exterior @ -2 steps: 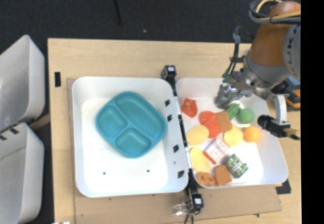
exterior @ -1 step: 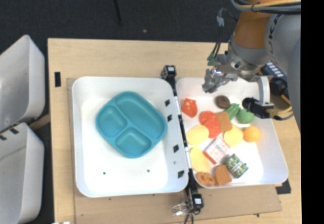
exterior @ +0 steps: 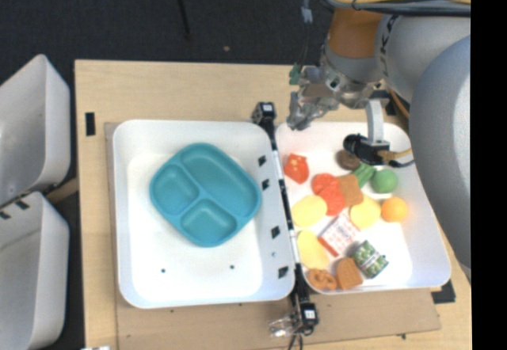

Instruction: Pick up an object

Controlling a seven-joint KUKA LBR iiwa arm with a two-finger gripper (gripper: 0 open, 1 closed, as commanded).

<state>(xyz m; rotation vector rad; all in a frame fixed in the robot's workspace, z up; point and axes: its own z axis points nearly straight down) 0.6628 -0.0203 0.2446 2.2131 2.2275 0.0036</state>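
Red, orange, yellow and green toy foods (exterior: 342,214) lie heaped in the right bin (exterior: 424,257). Above its far left corner hangs the claw (exterior: 299,120), nothing visibly between its fingers, open or closed unclear.

Left shallow white plastic bin (exterior: 135,277) holds a teal compartment tray (exterior: 205,193) near its centre. Right shallow white plastic bin (exterior: 424,249) holds a heap of small toy food pieces (exterior: 344,218). Tool (exterior: 303,116) above its far-left corner.
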